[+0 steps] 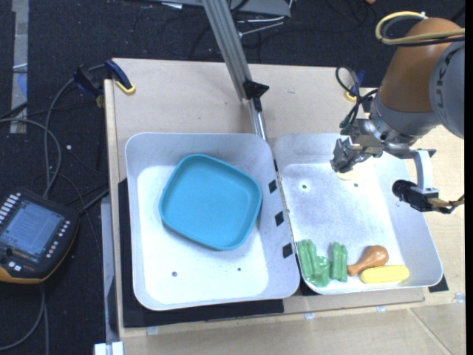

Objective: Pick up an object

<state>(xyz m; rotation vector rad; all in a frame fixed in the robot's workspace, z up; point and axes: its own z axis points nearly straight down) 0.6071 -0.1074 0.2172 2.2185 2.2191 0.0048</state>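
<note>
Two shallow white bins sit side by side on a pale wooden bench (185,98). Left bin (148,272): one blue square plate (211,202), lying flat, turned slightly off the bin's axes, occupying the upper middle of the floor. Right bin (347,213): four small items bunched along the near edge. From left: a green knobbly piece (312,263), a second green piece (338,261) just beside it, a tan drumstick-shaped toy (369,259) angled up to the right, and a yellow oblong piece (384,274) touching or nearly touching the drumstick's lower side. All four lie on the bin floor, none lifted.

Arm enters from the right, orange band and grey housing at upper right. Gripper (344,161) hangs over the far end of the right bin, well apart from the cluster of items at the near edge. The tip is dark and small against the bin floor; cannot tell how it is set. Nothing visible in it. A black bracket (414,192) juts from the wrist over the bin's right rim.

Surroundings: a grey metal strut (230,39) slants down from the top of the view to the seam between the bins. Blue and yellow clamps (118,76) hold the bench's far corners. A handheld control pendant (33,231) rests on dark carpet at left, cables trailing.
</note>
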